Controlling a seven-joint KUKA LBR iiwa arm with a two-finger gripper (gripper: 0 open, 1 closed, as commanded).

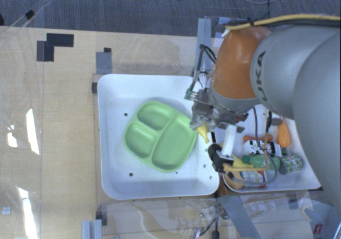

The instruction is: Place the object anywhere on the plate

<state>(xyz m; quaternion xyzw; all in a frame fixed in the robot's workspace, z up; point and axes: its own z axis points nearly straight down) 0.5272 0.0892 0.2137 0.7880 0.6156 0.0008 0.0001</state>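
A light green divided plate (161,136) lies in the left white bin (112,126), toward its right side. My gripper (202,124) hangs just past the plate's right rim, near the wall between the two bins. A small yellow object (203,133) pokes out from between its fingers, so the gripper is shut on it. The yellow object hovers beside the plate's right edge, not over its compartments. The grey and orange arm hides most of the gripper body.
The right bin (306,182) holds several items: an orange piece (284,134), a green bottle (257,161), a patterned can (292,164) and a tan bowl-like item (246,180). The arm covers much of that bin.
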